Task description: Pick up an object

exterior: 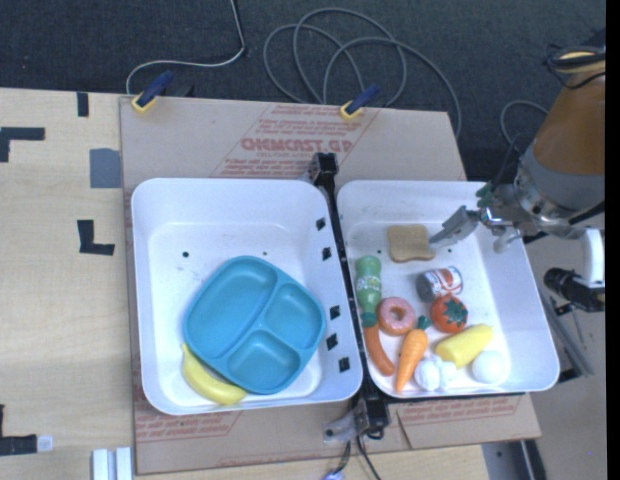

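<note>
White plastic bin on the right (510, 268) holds 2 orange carrots (410, 358), 1 pink doughnut (396, 315), 1 red tomato (449, 313) and 1 tan toast slice (409, 242). Toast lies just left of the gripper (468, 224), not touching. Whether its fingers are apart or together, I cannot tell. Left bin (150, 268): 1 blue divided plate (254, 323), 1 yellow banana (212, 383).
</note>
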Robot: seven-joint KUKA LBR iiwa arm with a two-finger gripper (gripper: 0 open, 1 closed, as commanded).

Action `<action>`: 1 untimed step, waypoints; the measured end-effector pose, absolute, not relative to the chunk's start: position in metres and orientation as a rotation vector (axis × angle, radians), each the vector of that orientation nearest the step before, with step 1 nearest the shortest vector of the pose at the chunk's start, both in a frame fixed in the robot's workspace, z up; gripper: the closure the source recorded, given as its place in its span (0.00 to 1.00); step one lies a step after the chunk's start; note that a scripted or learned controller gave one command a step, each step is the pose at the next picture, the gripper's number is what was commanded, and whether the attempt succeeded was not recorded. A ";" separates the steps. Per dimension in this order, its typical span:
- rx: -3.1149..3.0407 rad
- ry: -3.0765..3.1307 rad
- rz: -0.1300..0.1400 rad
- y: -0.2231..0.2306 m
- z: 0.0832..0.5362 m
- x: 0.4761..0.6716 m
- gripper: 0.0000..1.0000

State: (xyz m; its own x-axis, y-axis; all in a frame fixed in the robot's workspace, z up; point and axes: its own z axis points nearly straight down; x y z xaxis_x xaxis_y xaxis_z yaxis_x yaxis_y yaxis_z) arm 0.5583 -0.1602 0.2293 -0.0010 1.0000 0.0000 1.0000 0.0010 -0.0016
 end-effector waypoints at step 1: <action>-2.214 -2.226 0.002 -0.126 0.113 0.619 0.00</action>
State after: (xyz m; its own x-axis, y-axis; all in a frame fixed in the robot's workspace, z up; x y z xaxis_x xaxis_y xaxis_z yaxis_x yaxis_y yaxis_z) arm 0.6189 -0.1262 0.1133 -0.0052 1.0000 0.0003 1.0000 0.0052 -0.0023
